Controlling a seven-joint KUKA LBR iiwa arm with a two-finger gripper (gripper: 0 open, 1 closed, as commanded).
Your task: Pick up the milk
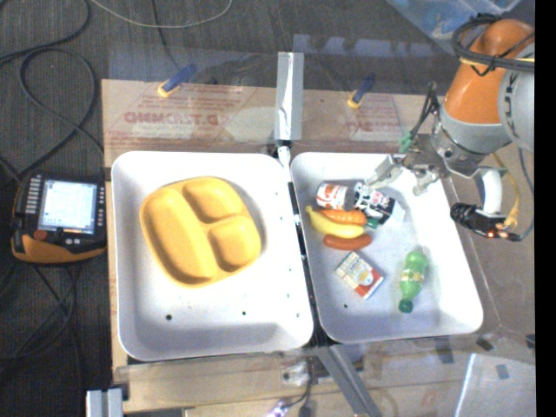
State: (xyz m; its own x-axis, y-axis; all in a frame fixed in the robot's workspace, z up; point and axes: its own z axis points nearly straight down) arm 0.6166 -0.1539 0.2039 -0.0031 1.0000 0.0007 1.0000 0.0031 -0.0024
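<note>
Camera view: left bin (130, 320) holds a yellow divided tray (202, 229). Right bin (452, 311) holds a green bottle (413, 278) at five o'clock, a juice carton (359, 275), a banana (334, 224), a sausage (347, 241), a soda can (334, 195), and the black-and-white milk carton (376, 204) near centre. At one o'clock the gripper (401, 170) hangs, fingers spread, just above the milk carton, gripping nothing.

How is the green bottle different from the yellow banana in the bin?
The green plastic bottle is green and fairly straight; the yellow toy banana is yellow and curved. The bottle lies alone near the right white bin's front, pointing front to back; the banana lies crosswise, bunched among other things in the middle. Both lie flat in the right bin.
</note>
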